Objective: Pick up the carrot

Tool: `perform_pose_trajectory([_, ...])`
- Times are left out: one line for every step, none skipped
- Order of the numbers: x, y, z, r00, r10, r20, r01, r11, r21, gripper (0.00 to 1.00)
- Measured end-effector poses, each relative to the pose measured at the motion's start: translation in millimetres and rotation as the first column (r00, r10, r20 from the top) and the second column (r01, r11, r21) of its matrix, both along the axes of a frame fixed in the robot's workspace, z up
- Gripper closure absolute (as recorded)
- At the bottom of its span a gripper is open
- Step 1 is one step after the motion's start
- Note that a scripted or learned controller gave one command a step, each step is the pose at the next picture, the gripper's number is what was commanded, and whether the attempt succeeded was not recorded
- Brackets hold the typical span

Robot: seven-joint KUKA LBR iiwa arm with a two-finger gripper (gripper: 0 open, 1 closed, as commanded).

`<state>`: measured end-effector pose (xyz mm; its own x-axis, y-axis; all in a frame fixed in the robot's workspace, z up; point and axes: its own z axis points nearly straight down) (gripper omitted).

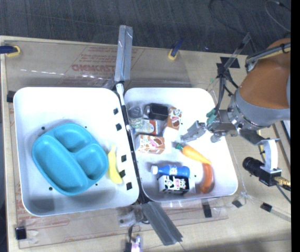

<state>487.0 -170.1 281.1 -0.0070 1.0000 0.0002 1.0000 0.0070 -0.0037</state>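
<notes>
Carrot [193, 152] just below gripper [187, 135], in right bin [220, 140].

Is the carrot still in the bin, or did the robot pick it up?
In the bin. The carrot lies flat on the right bin's floor, and the hand sits just above its green end.

Two white bins: left bin [23, 193], right bin [220, 185]. Left bin: one blue tray [68, 157], one banana [113, 167]. Right bin: one carrot [194, 152], one sausage [208, 177], one blue-capped bottle [171, 170], three small cartons [152, 144], [174, 118], [173, 183]. Remaining far items unclear.
</notes>
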Motion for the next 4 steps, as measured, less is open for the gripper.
perform_pose_trajectory([16,-32,-127,0.996,0.084,-0.001,-0.084,0.996,0.001,0.0])
perform_pose_trajectory([32,-43,-179,0.995,0.098,0.021,-0.098,0.995,-0.012,0.0])
perform_pose_trajectory([42,-40,-116,0.99,-0.142,0.001,0.142,0.99,-0.001,0.0])
perform_pose_trajectory([43,-38,-178,0.989,-0.145,0.025,0.146,0.989,-0.01,0.0])
